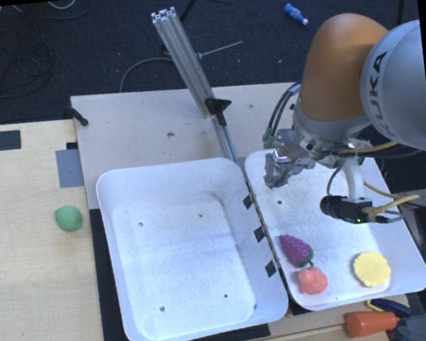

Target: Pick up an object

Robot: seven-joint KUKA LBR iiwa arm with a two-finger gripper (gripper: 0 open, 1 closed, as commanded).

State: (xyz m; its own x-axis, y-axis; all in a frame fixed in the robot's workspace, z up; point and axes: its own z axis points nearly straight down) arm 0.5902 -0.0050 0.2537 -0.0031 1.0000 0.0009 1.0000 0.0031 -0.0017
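The right bin (409,277) holds a purple grape-like object (297,249), a salmon-red round object (313,280) just below it, and a flat yellow disc (372,268) near the front right. My gripper (276,170) hangs over the far left corner of that bin, well above and behind the purple object. Nothing shows between its fingers. The wrist and the orange band hide most of the bin's far end.
The left bin (116,196) lies beside the right one, divided from it by black clips (259,233). A green ball (69,218) rests on the wooden bench at the left. An orange object (371,321) lies in front of the right bin. A slanted metal rail (189,61) stands behind.
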